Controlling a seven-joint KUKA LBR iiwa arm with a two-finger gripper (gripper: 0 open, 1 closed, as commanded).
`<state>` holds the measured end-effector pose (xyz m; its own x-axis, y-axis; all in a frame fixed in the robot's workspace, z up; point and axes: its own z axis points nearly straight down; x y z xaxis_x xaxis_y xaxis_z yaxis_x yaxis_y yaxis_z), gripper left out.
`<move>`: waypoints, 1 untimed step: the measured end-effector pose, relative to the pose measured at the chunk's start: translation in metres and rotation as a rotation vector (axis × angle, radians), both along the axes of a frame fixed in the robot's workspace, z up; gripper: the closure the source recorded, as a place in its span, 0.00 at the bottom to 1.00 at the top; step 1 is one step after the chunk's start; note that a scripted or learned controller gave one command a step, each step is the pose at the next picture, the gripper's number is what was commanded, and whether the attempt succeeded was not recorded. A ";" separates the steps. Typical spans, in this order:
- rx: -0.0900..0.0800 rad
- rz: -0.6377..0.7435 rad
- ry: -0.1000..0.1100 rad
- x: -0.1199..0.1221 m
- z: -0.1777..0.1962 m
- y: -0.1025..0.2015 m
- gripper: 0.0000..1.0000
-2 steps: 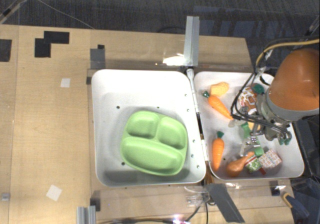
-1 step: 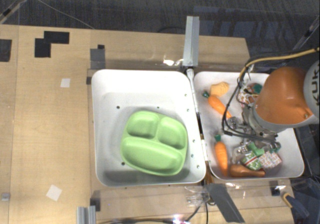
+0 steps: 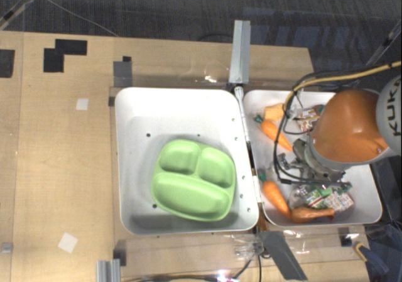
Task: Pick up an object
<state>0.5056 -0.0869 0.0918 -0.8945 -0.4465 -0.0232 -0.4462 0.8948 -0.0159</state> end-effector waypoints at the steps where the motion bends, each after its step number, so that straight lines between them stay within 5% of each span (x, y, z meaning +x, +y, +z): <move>1: 0.001 0.007 -0.014 0.005 0.013 0.003 1.00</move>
